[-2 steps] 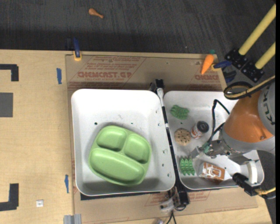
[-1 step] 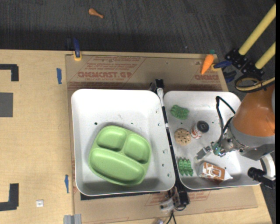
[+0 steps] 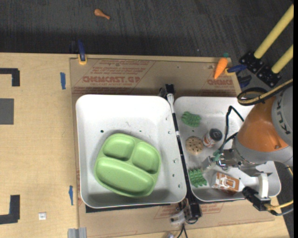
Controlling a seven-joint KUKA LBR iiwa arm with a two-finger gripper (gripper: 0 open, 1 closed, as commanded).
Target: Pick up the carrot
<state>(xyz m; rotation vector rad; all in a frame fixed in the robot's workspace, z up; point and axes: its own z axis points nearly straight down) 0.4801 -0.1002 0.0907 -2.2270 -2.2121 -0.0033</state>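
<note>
The carrot (image 3: 220, 68), small and orange with a green top, lies on the cardboard bench behind the right bin's far edge, outside both bins. My gripper (image 3: 220, 160) is low inside the right bin (image 3: 242, 106), well in front of the carrot. It hangs over the bin floor between a small jar (image 3: 214, 136) and a brown packet (image 3: 226, 182). The wrist and its orange band (image 3: 260, 130) hide most of the gripper from above.
The right bin also holds a cookie (image 3: 194, 145) and two green toy vegetables (image 3: 191, 118) (image 3: 197, 177). A green divided plate (image 3: 128, 163) sits in the left bin (image 3: 93, 116). Yellow poles with black clamps (image 3: 260, 62) stand beside the carrot. A small orange object (image 3: 101, 14) lies on the floor.
</note>
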